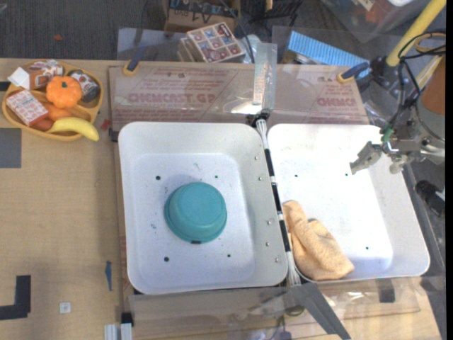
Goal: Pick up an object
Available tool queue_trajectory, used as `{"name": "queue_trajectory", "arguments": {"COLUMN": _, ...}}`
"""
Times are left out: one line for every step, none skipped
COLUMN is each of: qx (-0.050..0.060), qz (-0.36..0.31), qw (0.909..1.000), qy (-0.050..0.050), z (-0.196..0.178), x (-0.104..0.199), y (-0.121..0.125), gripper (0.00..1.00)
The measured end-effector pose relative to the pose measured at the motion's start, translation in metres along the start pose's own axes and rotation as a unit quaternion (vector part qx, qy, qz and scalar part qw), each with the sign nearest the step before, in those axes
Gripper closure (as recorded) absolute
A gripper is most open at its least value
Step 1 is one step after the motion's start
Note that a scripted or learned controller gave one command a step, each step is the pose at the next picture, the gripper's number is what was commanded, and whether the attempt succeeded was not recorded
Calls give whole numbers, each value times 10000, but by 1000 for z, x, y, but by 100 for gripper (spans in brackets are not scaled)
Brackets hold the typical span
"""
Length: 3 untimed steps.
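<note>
Two white bins (134, 154) are sitting side by side on the tabletop (56, 211). Hovering over the right bin's far edge, the hand (375, 154) is carrying nothing; whether it is spread, I cannot tell.

We list two items. First, a teal bowl (196, 212), round, turned upside down with its base uppermost, resting flat on the floor of the left bin (141, 154), slightly below the centre of the frame's left half. Second, a yellow-orange cloth (316, 243), crumpled and folded lengthwise, lying in the lower left corner of the right bin (396, 261), against its left wall.
</note>
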<state>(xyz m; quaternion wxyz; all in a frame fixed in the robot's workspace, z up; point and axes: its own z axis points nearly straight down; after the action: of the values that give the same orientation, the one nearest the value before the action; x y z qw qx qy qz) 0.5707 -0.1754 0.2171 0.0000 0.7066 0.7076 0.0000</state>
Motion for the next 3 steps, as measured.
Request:
{"name": "queue_trajectory", "arguments": {"qx": 4, "qz": -878, "qw": 9961, "qy": 4, "z": 43, "x": 50, "y": -60, "gripper": 0}}
{"name": "queue_trajectory", "arguments": {"qx": -74, "qz": -414, "qw": 9991, "qy": -16, "z": 126, "x": 67, "y": -87, "gripper": 0}}
{"name": "queue_trajectory", "arguments": {"qx": -72, "qz": -923, "qw": 9957, "qy": -17, "z": 125, "x": 49, "y": -28, "gripper": 0}}
